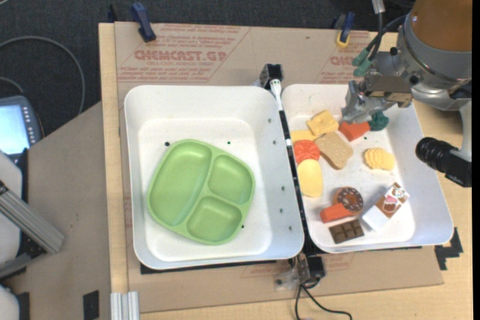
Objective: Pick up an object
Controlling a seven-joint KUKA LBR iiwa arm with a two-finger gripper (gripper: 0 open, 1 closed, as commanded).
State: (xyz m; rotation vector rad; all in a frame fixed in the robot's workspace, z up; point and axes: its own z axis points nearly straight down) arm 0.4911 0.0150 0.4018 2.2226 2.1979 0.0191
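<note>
Hovering above right bin's [431, 183] far corner: gripper [360, 115], grip state indeterminate; red wedge [354, 131] directly beneath, yellow cheese block [322, 122] just beside, toward green tray [201, 191].

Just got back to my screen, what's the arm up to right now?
The arm's gripper is down in the right bin, at the far end of a pile of toy food, right by a red piece and a yellow cheese-like wedge. I can't tell whether it has gripped anything. The left bin holds a green divided plate.
</note>
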